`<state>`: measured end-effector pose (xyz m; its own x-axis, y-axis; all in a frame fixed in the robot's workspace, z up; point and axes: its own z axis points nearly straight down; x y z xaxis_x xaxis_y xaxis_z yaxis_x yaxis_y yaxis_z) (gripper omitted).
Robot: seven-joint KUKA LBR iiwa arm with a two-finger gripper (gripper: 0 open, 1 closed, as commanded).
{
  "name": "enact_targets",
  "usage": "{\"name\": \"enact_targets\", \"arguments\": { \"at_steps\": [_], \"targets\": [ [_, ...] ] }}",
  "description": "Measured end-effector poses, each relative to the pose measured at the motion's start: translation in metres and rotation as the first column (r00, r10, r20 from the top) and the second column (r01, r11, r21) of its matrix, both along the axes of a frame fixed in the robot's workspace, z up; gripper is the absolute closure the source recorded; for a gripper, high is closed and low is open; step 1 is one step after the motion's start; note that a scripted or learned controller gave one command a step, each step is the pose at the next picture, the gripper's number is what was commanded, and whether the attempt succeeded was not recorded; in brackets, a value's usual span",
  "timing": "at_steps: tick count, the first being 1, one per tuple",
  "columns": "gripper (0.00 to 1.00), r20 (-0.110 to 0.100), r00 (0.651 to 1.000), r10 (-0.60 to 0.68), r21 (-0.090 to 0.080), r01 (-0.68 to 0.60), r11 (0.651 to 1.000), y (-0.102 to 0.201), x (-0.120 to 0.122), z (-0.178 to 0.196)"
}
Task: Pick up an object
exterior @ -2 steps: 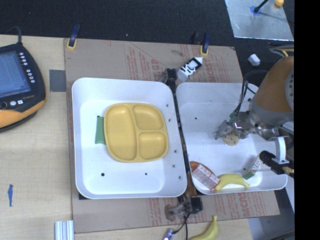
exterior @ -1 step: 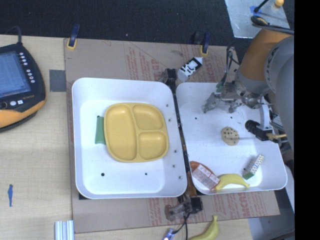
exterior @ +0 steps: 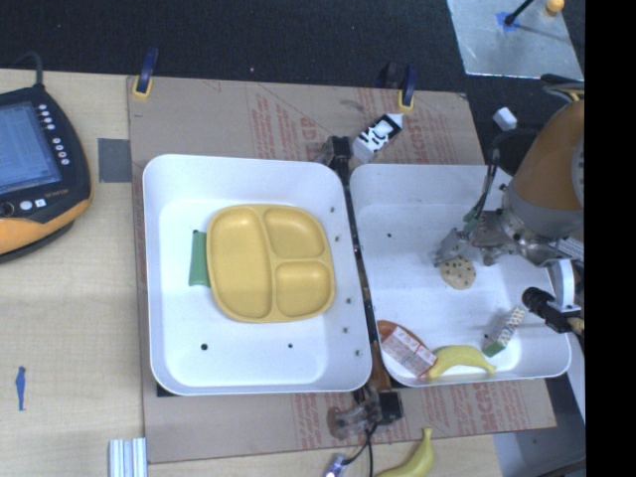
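Speckled tan, the cookie (exterior: 458,272) lies mid-right in the frame, in the right bin (exterior: 417,202), touching or just under the gripper (exterior: 460,249); whether it is pinched cannot be told.

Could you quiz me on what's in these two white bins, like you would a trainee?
1. True or false: the yellow tray lies in the left bin.
2. Which thing lies nearest the gripper? A) cookie B) banana C) tablet
3. Fill in: a green thing pokes out from under the tray's ____ edge.

Key: 1 true; 2 A; 3 left. The banana lies at the right bin's front edge, beside a packet.
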<state>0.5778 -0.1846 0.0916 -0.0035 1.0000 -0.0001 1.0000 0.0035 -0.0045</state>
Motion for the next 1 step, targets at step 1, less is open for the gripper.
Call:
{"name": "enact_targets", "arguments": {
  "at_steps": [1],
  "targets": [
    [1.0, 0.004, 1.0, 0.002, -0.001, -0.002, 1.0, -0.0011, 0.0016, 0.0125]
  ]
}}
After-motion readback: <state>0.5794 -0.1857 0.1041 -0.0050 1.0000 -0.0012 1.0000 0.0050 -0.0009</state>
